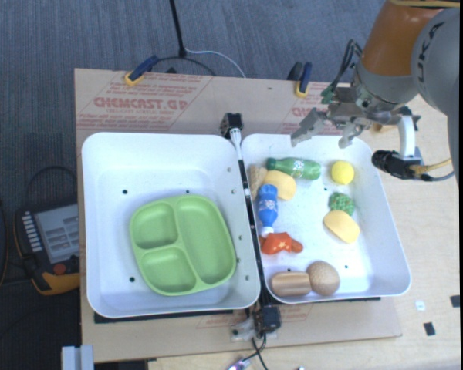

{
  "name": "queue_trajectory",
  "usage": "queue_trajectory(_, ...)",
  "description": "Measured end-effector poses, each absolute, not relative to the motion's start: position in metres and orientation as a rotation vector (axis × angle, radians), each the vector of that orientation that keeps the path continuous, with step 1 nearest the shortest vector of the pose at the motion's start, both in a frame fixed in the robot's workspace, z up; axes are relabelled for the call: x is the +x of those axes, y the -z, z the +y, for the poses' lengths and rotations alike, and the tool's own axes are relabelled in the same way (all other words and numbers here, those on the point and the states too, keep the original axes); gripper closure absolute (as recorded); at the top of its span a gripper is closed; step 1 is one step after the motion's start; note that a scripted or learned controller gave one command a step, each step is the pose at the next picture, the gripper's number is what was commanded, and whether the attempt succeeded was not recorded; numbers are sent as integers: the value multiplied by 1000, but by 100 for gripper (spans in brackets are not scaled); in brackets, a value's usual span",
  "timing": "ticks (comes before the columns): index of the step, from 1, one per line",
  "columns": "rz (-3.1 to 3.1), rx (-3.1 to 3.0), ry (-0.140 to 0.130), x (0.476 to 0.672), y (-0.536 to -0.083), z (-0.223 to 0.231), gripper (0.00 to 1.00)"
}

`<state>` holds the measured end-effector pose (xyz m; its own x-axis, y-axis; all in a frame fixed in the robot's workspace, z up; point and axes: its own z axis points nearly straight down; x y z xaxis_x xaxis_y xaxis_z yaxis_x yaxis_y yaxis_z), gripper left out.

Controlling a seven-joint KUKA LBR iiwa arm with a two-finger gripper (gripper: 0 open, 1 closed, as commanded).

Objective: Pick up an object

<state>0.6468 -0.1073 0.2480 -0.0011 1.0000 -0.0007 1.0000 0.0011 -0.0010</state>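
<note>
My gripper (325, 135) hangs over the far edge of the right bin (386, 241), its two fingers spread apart with nothing between them. Below it in that bin lie a green bottle (295, 168), a yellow ball (342, 172), a yellow-orange piece (280, 184), a blue and white bottle (268, 206), a small green broccoli (341, 203), a yellow lemon-like piece (342, 226), an orange-red toy (280, 244), and a tan roll (291, 284) beside a brown ball (323, 277).
The left bin (108, 206) holds a green divided plate (183, 244). A black clip (232, 123) sits at the far end of the wall between the bins. Clamps (141, 69) hold the cardboard base at the back.
</note>
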Motion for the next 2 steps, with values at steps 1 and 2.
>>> queue_trajectory(1, -2150, -2286, -6, 637, -112, -112, 0)
queue_trajectory(2, -2054, -2399, 13, 603, -90, -98, 0)
